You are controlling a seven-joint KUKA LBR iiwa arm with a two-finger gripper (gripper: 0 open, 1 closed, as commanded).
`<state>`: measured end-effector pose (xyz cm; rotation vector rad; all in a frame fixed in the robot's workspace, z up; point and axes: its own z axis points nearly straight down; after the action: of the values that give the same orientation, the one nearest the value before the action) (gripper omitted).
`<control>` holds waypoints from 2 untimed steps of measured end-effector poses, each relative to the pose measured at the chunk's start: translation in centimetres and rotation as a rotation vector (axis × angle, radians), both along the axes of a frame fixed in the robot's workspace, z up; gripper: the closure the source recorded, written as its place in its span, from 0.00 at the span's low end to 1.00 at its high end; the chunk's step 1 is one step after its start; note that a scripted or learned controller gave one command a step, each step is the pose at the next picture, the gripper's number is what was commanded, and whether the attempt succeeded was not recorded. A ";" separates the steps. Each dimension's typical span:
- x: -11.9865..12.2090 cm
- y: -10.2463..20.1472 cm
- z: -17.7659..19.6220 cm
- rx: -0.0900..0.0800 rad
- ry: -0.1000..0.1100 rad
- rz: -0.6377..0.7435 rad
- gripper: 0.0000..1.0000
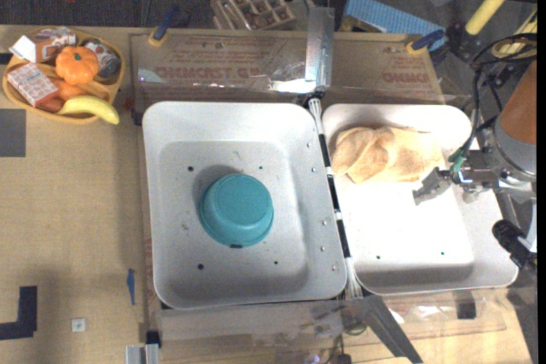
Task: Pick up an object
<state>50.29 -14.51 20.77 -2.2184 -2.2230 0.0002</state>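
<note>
Wooden tabletop [68,251] carries two shallow white plastic bins side by side, cluttered boxes and cables behind. Hand [431,185] on the grey arm comes in from the right, sits low over the right bin [409,260], near its upper middle. Dark fingertip points left, just beside the lower right edge of a crumpled tan cloth [384,153]; can't tell if it touches. Can't tell how far the hand is open; nothing visibly between its fingers. Cloth lies in the back half of the right bin, spread against the far wall. Left bin [171,132] holds an upside-down teal plastic bowl [237,209], roughly centre, well apart from the hand. Far left on the tabletop: small yellow dish [17,89] with toy food, including an orange pumpkin [77,64] and a yellow banana [90,106].
</note>
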 end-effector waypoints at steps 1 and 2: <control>6.7 4.4 1.5 -0.001 -0.003 0.014 0.00; 11.7 1.5 -8.3 -0.002 -0.002 0.102 0.00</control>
<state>62.00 -13.01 12.46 -2.1038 -2.3356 -0.0007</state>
